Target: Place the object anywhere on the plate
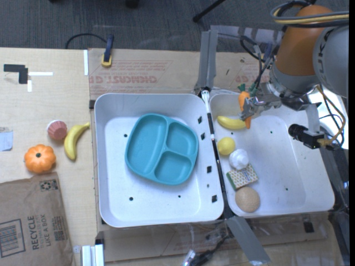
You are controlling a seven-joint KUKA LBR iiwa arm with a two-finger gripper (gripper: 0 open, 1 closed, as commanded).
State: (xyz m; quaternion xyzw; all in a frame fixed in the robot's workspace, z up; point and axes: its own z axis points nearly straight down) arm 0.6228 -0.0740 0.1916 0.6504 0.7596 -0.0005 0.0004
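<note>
Carrot (244, 98) sits at the right bin's (288, 198) far left corner, right at my tool (250, 108); I cannot tell whether it is gripped. Just beside lies a banana (231, 123), then a lemon (226, 146). My plate (162, 148) lies in the left bin (111, 193)

Open floor all round the teal plate (162, 148) in the left bin (105, 165), nothing standing on its three compartments. Crowded along the right bin's (310, 198) left wall: banana (231, 123), lemon (226, 146), white lump (239, 159), patterned sponge (242, 177), brown egg-like ball (248, 199). Clear toward frame right. Upper corner taken by the tool (248, 111), perhaps touching a carrot (244, 100).
</note>
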